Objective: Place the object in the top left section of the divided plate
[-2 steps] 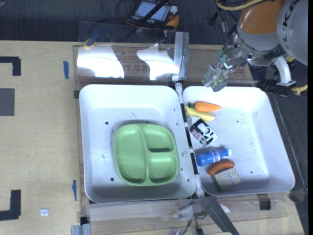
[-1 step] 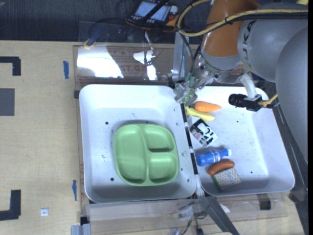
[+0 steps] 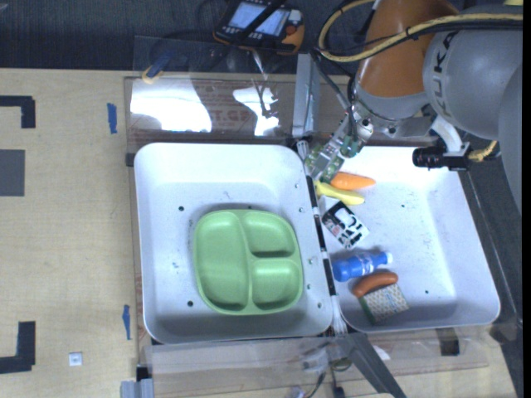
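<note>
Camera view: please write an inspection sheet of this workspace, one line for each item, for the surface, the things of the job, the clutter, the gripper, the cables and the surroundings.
Surface: wooden bench bearing left bin and right bin, side by side.
Job's things: green divided plate in the left bin, nothing on it. Carrot and banana lie in the right bin near the divider.
Clutter: black-and-white item, blue bottle, sausage and speckled pad, all in the right bin.
Gripper: gripper at the right bin's top left corner, just above the carrot; finger state unclear.
Cables: yellow-black cable looping by the arm.
Surroundings: handheld controller behind the bins; blue tape on the bench.
</note>
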Available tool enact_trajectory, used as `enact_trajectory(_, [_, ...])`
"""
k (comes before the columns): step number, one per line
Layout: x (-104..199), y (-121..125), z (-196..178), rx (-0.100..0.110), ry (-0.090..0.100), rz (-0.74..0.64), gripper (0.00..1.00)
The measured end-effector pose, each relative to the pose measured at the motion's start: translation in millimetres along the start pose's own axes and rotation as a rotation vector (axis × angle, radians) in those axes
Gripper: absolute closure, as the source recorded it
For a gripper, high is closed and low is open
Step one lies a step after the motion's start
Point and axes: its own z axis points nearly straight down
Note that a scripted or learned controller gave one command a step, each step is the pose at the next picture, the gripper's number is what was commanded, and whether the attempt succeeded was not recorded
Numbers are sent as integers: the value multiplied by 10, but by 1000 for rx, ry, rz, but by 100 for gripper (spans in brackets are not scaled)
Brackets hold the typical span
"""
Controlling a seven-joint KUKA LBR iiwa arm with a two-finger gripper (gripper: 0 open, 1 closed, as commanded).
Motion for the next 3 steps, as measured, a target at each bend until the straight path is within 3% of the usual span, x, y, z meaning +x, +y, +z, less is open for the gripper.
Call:
enact_trajectory(1, [114, -341, -555, 0, -2, 447, 100])
enact_trajectory(2, [4, 21, 8, 0, 0, 296, 100])
enact_trajectory(3, [69, 38, 10, 2, 0, 543, 100])
